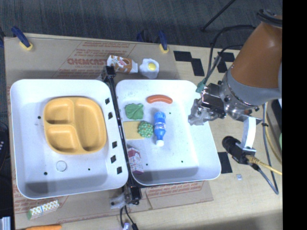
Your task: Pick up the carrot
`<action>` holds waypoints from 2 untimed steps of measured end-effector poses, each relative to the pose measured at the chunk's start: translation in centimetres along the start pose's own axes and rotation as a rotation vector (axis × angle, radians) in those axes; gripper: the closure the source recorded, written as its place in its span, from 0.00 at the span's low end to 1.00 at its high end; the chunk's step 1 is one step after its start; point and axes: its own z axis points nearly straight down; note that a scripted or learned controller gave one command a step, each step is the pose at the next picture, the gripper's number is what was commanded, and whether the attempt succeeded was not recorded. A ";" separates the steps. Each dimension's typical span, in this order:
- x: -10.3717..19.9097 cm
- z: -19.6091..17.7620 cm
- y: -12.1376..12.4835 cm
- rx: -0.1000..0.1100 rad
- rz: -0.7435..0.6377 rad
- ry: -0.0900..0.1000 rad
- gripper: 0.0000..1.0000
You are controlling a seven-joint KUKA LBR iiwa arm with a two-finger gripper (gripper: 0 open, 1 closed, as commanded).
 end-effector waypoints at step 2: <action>-7.1 17.9 2.2 0.004 0.055 0.002 1.00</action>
